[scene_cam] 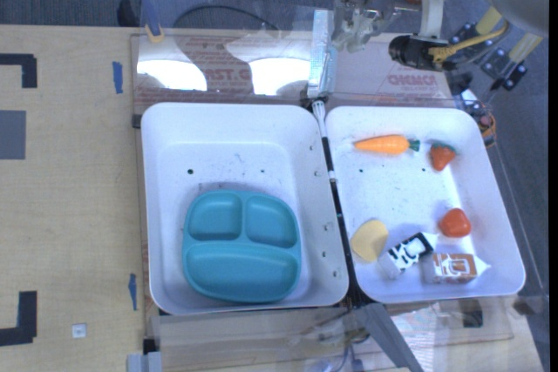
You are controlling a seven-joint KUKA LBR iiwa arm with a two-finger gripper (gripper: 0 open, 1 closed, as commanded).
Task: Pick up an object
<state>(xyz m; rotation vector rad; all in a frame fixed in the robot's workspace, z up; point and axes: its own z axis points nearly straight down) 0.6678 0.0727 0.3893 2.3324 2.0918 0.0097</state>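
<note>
Metallic hand, perhaps transparent-fingered

Bench with two white bins side by side

Pale wood bench, black corner marks and blue tape bits along its left part; on it sit the left bin and the right bin, edges touching down the middle. Left bin carries a teal divided plate at its near side. Right bin carries a carrot by the far wall, a small red piece just right of it, a tomato lower right, a yellow piece near the left wall, a black-and-white box beside it, an orange-and-white carton at the near right corner
</note>
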